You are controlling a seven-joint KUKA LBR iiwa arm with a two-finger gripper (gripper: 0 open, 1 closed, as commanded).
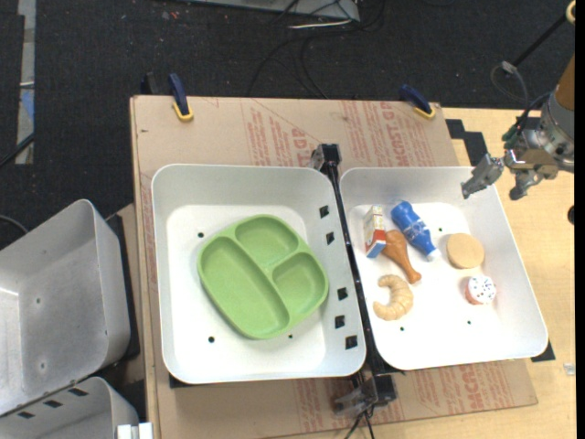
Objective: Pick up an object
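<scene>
The right bin [445, 334] holds a blue bottle [413, 228], a small red-and-white carton [374, 231], a brown drumstick [401, 253], a tan croissant [394, 297], a round beige cookie [464, 251] and a white die with red dots [480, 290]. My gripper [500, 181] hangs over the far right corner of that bin, above and to the right of the bottle. It is open, its two fingers spread apart with nothing between them.
A green divided plate [263, 275] lies in the left bin [183, 210]. A grey tub [55, 300] stands off the bench at the left. Two clamps [181, 99] [420, 104] grip the board's far edge. Cables lie on the dark floor beyond.
</scene>
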